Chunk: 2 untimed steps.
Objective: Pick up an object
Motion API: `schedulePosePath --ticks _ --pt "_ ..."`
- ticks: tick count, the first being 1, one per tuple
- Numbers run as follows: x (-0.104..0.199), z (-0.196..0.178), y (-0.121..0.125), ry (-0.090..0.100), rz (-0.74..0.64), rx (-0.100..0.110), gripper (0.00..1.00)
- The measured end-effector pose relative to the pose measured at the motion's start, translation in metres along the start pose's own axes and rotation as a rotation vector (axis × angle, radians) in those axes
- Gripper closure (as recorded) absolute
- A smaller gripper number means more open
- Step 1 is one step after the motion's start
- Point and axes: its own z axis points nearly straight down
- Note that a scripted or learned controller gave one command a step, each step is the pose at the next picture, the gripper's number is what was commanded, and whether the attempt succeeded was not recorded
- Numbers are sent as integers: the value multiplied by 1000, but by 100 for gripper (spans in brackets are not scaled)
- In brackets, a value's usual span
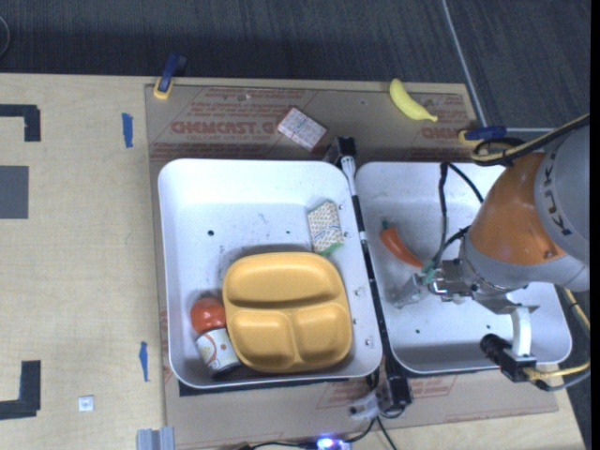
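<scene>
Nearest you, at the front of the left bin (178, 251), sits a yellow tray (286, 309) with three compartments, rounded at the corners; tucked against its left front edge is a small can (212, 340), red-topped with a white and orange label, lying tilted; behind the tray, near the bin's right wall, you see a pale patterned packet (324, 225).

Look to the right bin (412, 181); the thing to pick there is a small carrot (399, 244), orange-red with a dark green tip, lying slantwise near the bin's left wall. Your arm (520, 228) reaches over this bin from the right; the hand (410, 291) is low, just in front of the carrot and not touching it; whether it stands apart or together, you cannot tell from this angle.

Beyond the bins, on the bench's cardboard sheet (234, 125), lie a small checked box (301, 127) and a yellow banana (411, 100), well apart; blue clamps (170, 73) grip the sheet's far edge.
</scene>
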Motion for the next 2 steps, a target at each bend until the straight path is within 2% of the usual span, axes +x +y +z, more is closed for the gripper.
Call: schedulePosePath --ticks 1,2 --pt "-2 0 4 1 0 0 0" --pt "-1 0 53 -1 -2 -3 0"
